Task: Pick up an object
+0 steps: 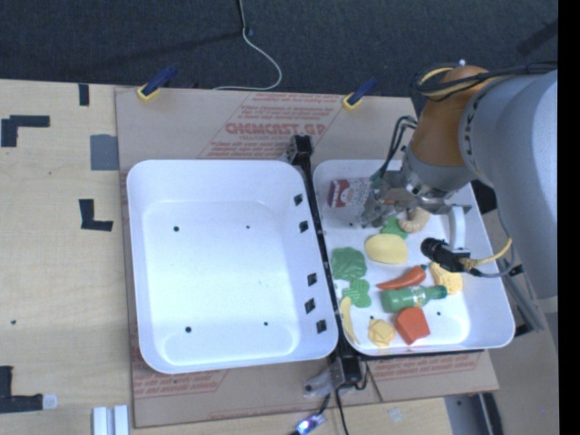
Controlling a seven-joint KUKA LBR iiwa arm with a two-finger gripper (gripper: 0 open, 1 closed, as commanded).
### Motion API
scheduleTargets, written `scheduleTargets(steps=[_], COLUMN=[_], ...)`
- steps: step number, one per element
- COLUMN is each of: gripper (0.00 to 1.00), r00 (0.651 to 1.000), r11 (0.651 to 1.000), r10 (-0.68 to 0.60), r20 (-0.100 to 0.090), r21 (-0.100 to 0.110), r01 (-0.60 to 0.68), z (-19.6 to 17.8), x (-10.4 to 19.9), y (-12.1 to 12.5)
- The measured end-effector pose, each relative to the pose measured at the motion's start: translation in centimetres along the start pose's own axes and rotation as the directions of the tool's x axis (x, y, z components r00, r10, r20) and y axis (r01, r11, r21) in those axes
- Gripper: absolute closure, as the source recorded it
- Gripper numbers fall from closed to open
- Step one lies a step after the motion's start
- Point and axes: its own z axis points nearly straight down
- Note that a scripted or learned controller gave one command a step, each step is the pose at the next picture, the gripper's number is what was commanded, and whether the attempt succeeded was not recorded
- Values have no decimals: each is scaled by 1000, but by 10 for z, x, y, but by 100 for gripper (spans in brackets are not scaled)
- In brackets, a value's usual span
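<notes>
Now: arm low over the crowded right bin

Largest is the grey arm (507, 152), its orange band bent over the right bin (494, 329). Beside that, the left bin (154, 243) sits on the cardboard sheet (263, 125) covering the bench. The gripper (379, 208) hangs at the right bin's far edge, next to a red-and-white packet (339, 192); whether it is apart or together I cannot tell. Toward the bin's middle lie a yellow lemon-like piece (387, 248), green leafy toys (349, 265) by the left wall, a red pepper (401, 279) and a green bottle (408, 298). Near the front edge lie a red block (412, 324) and a banana (346, 316).
</notes>
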Motion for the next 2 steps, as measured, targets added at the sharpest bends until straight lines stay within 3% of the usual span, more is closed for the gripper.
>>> scheduleTargets(steps=[1,2], gripper=[100,100], r00=[1000,1000], r11=[1000,1000], r10=[-6,-1], r20=[2,0], r21=[10,-1], r01=[6,1], z=[18,17], x=[29,13], y=[38,37])
